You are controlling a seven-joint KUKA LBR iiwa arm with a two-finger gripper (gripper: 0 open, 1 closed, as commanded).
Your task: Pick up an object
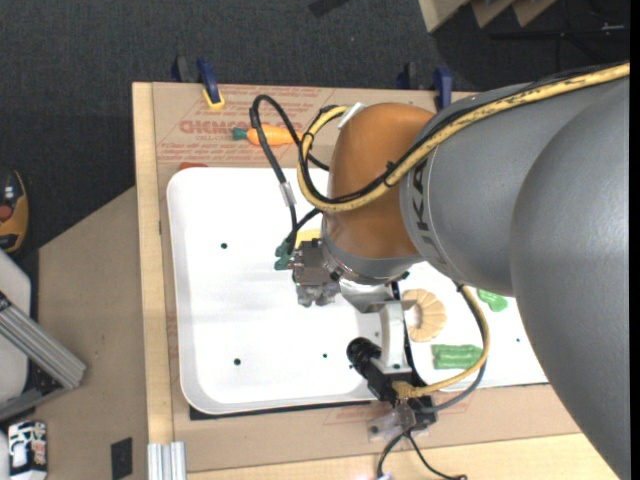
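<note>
Dark carpet floor (pixel 90 28) surrounds a tan bench (pixel 150 268) with red print along its far edge and blue clamps (pixel 208 80) at that edge. Grey arm (pixel 540 218) enters from the right and covers most of the right half; orange band (pixel 375 188) sits above the wrist, yellow and black cables looped over it. Left white bin (pixel 230 298) is shallow, a few small dark dots on its floor. Right bin (pixel 510 363) mostly hidden under the arm.

Objects: a tan, ridged, ring-like piece (pixel 428 314) in the right bin, just beside the wrist hardware; a green block (pixel 455 355) near it, closer to the camera; another green bit (pixel 492 301) poking out from under the arm, shape unclear.

Gripper (pixel 312 286) hangs over the left bin, near its right side, seen from above. Fingers point away from the camera, so cannot tell the opening or whether anything is in it. Small teal-green part at its left edge, could be hardware.
</note>
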